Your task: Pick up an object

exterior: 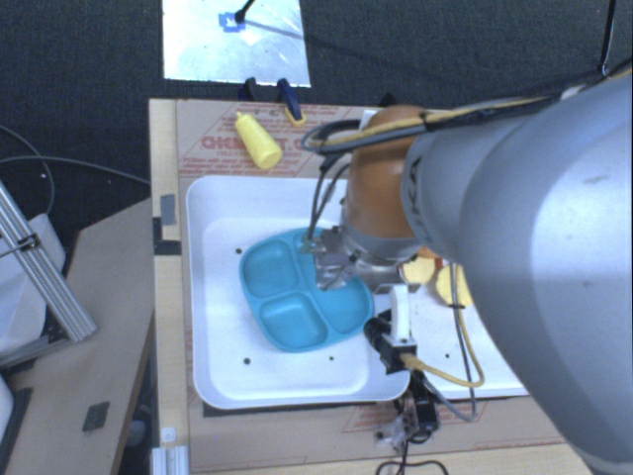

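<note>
We see the arm [514, 216] coming in from the right, a big smooth grey cylinder filling that side, with a glossy orange band [381, 191] above the wrist. Dark cables loop over the band and run down to the metal wrist block below it

Gripper [331, 270] sits low over the left bin [223, 265], right at the blue tray [297, 300]. Its tip is at the tray's upper right part, by the dividers. We cannot tell how the fingers stand, and we cannot tell if anything is between them; the wrist block hides them

Blue tray is smooth plastic, rounded outline, split into compartments by raised ribs, lying flat in the middle of the left bin. It looks matte with soft highlights

Left bin is shallow, white, glossy, with rounded corners and a few small dark holes in the floor. The right bin [495, 379] lies just beside it, mostly covered by the arm. A yellow thing [445, 280] shows there under the arm; shape unclear

Both bins rest on brown cardboard [213, 137] with red print. On the cardboard above the left bin lies a yellow bottle [257, 142], tapered at one end, lying on its side. Near it is a blue clip [290, 100]

Further back a shiny metal plate [232, 28] lies on dark fabric. At left stands an aluminium rail [45, 270], tilted
</note>
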`<state>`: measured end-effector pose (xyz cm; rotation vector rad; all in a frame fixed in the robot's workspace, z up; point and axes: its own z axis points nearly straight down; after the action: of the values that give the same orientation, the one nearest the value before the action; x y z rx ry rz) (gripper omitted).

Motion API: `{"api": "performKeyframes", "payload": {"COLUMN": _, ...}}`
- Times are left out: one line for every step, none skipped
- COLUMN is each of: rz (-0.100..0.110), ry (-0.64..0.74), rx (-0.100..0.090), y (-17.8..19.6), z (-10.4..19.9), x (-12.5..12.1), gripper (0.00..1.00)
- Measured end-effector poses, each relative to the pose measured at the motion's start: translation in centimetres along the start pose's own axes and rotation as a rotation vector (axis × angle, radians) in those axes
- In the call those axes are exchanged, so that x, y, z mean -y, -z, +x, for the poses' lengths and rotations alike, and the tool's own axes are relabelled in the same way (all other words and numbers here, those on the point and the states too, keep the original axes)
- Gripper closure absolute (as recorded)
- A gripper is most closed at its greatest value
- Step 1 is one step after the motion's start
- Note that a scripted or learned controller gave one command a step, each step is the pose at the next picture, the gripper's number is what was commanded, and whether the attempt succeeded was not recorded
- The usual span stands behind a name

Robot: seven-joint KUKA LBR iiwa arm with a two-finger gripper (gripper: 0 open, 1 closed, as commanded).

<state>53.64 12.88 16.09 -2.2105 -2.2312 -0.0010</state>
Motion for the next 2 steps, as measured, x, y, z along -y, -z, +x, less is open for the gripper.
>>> {"api": "performKeyframes", "payload": {"rz": -0.005, "ry": -0.009, "rx": 0.001, "y": 0.0, "z": -2.0, "x": -5.0, "gripper": 1.0}}
{"api": "performKeyframes", "payload": {"rz": 0.004, "ry": -0.009, "rx": 0.0, "y": 2.4, "z": -2.1, "x": 2.9, "gripper": 1.0}}
